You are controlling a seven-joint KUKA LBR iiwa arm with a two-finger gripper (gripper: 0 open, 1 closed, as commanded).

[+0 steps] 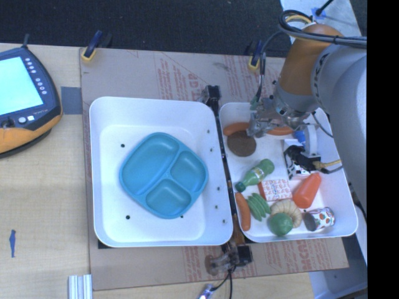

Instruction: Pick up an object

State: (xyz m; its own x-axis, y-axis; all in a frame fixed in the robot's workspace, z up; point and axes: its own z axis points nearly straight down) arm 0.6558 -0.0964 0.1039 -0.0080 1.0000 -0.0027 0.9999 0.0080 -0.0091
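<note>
- The scene is brightly and evenly lit from above, with a cool, bluish cast.
- The shallow white plastic left bin (pixel 100 167) is close to overexposed; its walls lose detail against its floor.
- The blue three-compartment plastic tray (pixel 163 174) throws only a faint, soft shadow.
- The glowing screen of the orange-edged handheld control pendant (pixel 19 89) is washed out to pale cyan.
- The dark floor strip (pixel 137 8) along the top is nearly black.
- Focus is soft overall; small toys in the shallow white right bin (pixel 346 220) look slightly smeared.

Two white bins (pixel 100 167), one blue plate (pixel 163 174)
</note>
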